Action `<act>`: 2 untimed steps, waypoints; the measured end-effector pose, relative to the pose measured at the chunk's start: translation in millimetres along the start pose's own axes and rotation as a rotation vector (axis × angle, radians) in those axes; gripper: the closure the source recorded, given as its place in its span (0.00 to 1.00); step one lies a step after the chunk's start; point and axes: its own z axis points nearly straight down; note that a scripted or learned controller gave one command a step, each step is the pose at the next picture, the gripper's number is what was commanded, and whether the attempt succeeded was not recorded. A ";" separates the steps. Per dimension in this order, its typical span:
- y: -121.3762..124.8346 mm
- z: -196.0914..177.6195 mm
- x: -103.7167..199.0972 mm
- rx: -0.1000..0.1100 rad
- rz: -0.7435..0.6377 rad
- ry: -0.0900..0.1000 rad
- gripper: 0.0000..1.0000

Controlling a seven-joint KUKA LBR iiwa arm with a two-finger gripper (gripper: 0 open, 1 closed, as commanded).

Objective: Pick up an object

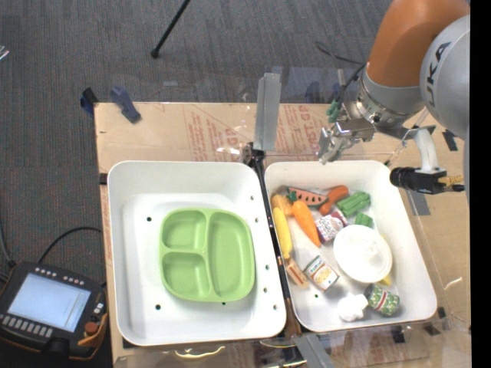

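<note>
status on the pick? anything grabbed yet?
Done: nothing lifted; the arm is only staged, with the pincer above the far rim of the right bin. In hand: nothing visible between its fingers. Left: descend and grasp. The carrot, banana, white bowl and other toy food all lie in that bin. The green divided plate sits in the left bin.

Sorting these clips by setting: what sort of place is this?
Probably a robotics lab. A grey and orange arm reaches over two white bins on a plywood bench, one holding toy food, and a teach pendant lies on the carpet.
</note>
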 end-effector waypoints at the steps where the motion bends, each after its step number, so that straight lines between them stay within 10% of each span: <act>1: -13.0 180.7 -48.1 0.019 -0.191 0.008 1.00; 2: 12.0 108.2 31.6 -0.003 -0.109 0.004 1.00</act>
